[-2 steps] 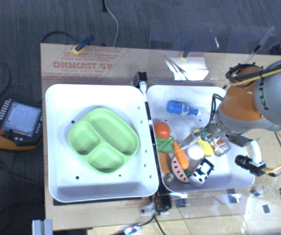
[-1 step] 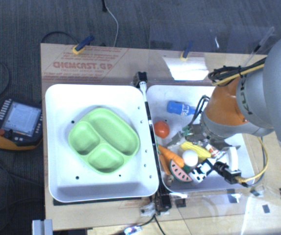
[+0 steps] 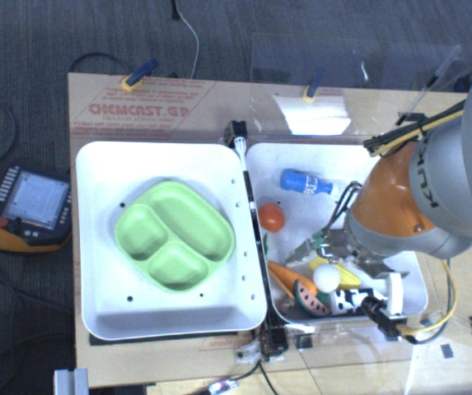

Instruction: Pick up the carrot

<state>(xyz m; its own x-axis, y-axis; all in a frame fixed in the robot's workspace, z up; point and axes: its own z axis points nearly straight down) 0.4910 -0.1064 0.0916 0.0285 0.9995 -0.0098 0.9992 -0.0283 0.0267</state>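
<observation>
Two shallow white bins side by side on the bench [image 3: 137, 118]. Left bin [image 3: 104, 220]: holds a green divided plate [image 3: 174, 235], three compartments, lying roughly at its middle. Right bin [image 3: 301, 159]: crowded toward its near side. Carrot [image 3: 282, 275] lying at the near left of that bin, close to the dividing wall, slanted, its thick end toward the left. Just right of it a watermelon slice [image 3: 310, 296], touching or nearly touching the carrot's tip. A white egg [image 3: 327, 278] and something yellow [image 3: 347, 275] just right again. An orange-red tomato [image 3: 272, 216] farther back, near the left wall, apart from the carrot. A blue bottle [image 3: 306, 183] on its side toward the far part of the bin. Arm [image 3: 421, 196] reaching in from the right, orange band above the wrist, bulk hanging over the right half of the right bin. Tool [image 3: 326, 249] low over the clutter, right of the carrot and not touching it; open or closed, cannot tell. A handheld pendant [image 3: 23, 208] on the floor, left of the bench.
</observation>
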